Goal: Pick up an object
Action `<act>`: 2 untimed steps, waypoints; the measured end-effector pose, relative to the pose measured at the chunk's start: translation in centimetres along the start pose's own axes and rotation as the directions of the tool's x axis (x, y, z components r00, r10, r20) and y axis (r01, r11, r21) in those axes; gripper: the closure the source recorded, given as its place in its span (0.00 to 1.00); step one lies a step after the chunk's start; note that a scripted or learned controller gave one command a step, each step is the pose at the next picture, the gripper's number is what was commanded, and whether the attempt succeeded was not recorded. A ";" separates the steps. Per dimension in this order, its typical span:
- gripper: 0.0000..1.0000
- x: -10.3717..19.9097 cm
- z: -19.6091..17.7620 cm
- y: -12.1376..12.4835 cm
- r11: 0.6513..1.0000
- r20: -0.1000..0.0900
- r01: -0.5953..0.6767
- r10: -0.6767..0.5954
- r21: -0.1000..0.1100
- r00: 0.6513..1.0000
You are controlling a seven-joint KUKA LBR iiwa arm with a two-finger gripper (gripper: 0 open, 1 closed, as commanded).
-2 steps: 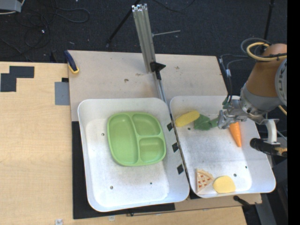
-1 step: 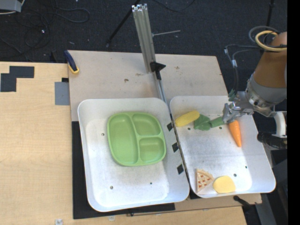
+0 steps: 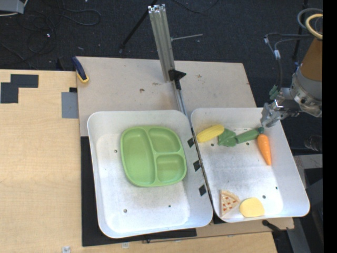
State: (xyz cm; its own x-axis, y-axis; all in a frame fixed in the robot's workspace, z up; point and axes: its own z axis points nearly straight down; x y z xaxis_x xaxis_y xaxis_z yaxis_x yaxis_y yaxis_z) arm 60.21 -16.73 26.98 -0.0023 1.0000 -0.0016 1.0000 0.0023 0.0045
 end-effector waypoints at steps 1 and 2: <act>1.00 4.4 1.2 0.9 1.000 -0.003 0.002 -0.002 0.007 1.000; 1.00 9.5 1.8 1.4 1.000 -0.003 0.003 -0.003 0.008 1.000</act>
State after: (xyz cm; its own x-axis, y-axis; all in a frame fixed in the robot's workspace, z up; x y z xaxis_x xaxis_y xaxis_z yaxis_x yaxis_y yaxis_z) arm 61.61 -7.20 25.15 -0.0054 1.0000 0.0019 1.0000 0.0054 -0.0035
